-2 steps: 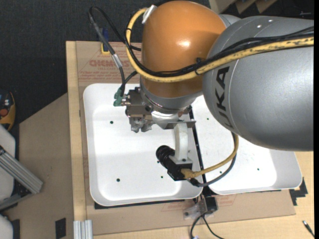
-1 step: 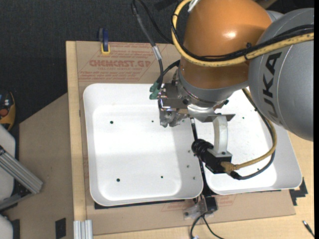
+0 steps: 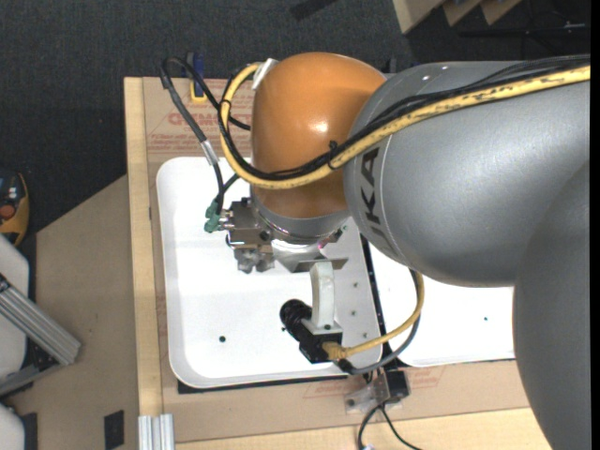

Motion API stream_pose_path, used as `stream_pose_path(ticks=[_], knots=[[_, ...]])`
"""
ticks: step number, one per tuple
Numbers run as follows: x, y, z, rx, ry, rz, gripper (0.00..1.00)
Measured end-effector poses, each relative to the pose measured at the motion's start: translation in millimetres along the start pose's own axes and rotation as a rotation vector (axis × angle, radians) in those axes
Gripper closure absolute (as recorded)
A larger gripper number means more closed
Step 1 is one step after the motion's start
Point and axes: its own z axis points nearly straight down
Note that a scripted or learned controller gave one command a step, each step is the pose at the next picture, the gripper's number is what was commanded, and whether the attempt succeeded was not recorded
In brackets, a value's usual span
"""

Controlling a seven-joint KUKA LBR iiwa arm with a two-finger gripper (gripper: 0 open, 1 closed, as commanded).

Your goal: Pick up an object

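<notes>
Hand (image 3: 251, 251) low over left bin (image 3: 187, 279), finger state cannot be told, orange-banded arm (image 3: 450, 157) above.

Light wooden bench (image 3: 141, 251), seen from above at a slant, with reddish printing faintly visible along its far and near edges. Carries two shallow white bins side by side, touching or nearly so along a dark seam. Left bin (image 3: 202, 345) with rounded corners, mostly bare white floor showing, one small dark speck (image 3: 222, 338) near its front. Right bin (image 3: 469, 336) largely covered by the grey arm, only a front strip visible. Black cables (image 3: 183, 92) trailing across the bench's far left corner, near a small blue-and-yellow piece (image 3: 196, 78).
</notes>
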Motion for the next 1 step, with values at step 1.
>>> stream_pose_path(ticks=[1], knots=[[-2.2, 2.0, -67.8, -0.016, 0.005, 0.004, 1.0]])
